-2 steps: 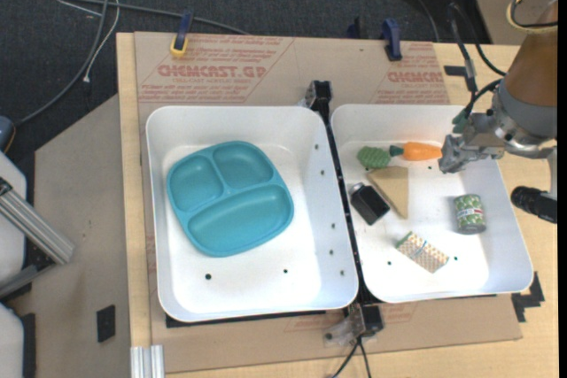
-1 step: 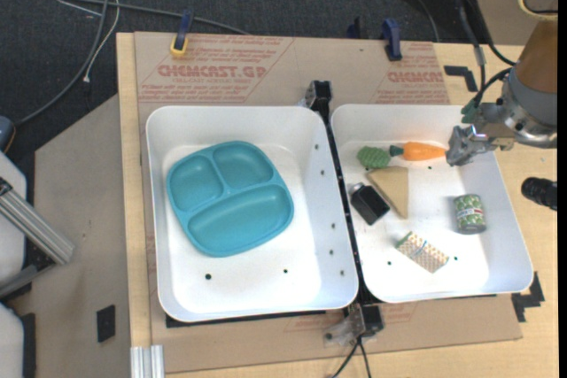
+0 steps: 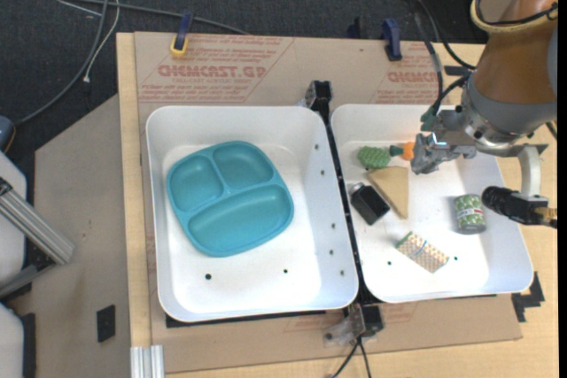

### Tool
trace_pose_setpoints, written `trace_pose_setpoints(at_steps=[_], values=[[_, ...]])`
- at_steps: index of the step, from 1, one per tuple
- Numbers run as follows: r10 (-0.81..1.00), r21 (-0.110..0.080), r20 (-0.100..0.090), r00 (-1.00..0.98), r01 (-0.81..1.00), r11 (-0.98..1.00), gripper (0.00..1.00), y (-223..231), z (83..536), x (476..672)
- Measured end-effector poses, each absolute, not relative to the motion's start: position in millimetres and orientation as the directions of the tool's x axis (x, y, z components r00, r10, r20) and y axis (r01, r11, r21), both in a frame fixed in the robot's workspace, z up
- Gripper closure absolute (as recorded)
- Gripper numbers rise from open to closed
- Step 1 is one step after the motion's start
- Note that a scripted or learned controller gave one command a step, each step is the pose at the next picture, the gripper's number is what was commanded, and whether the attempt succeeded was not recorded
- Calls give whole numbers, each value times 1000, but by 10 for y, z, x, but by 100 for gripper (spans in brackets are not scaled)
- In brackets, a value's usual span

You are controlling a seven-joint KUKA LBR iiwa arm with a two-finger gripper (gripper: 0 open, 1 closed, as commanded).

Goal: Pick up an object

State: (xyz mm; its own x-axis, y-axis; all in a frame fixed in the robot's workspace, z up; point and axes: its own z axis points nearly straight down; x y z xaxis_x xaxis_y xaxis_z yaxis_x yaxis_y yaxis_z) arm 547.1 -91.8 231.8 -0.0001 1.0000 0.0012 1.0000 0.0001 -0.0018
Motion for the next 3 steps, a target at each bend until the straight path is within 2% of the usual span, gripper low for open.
trace_pose_setpoints(at_steps=[1,2,3], values=[[1000,-2,1,0,1000,0,100,-463,2267,5319],[1000,0,1,-2,1000,2,100,90,2358,5278],[1000,-3,1,-1,1000,1,100,556,2260,5294]])
